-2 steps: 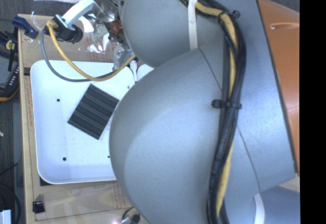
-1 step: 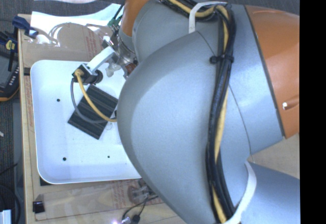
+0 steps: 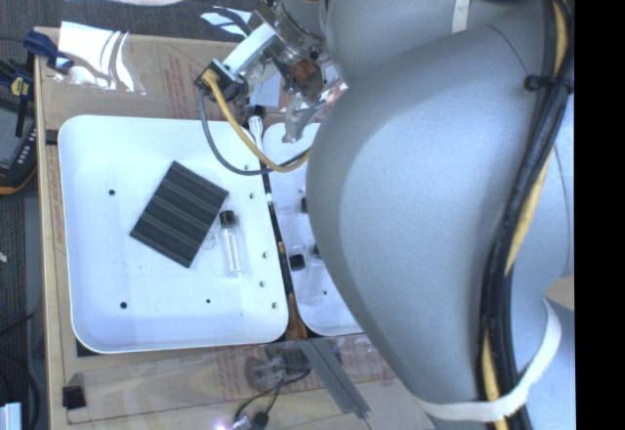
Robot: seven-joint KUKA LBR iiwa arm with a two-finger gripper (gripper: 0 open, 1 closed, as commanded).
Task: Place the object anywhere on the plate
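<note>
We see the gripper at the far edge of the bins, above the seam between them, mostly hidden by the grey arm; we cannot tell whether it is apart or together. A yellow cable loops down from the wrist. In the left bin lies a dark ribbed rectangular plate, turned diagonally. Just right of it, touching or nearly so, lies a small clear vial with a black cap, flat on the bin floor. The right bin is largely covered by the arm. Both sit on the counter.
</note>
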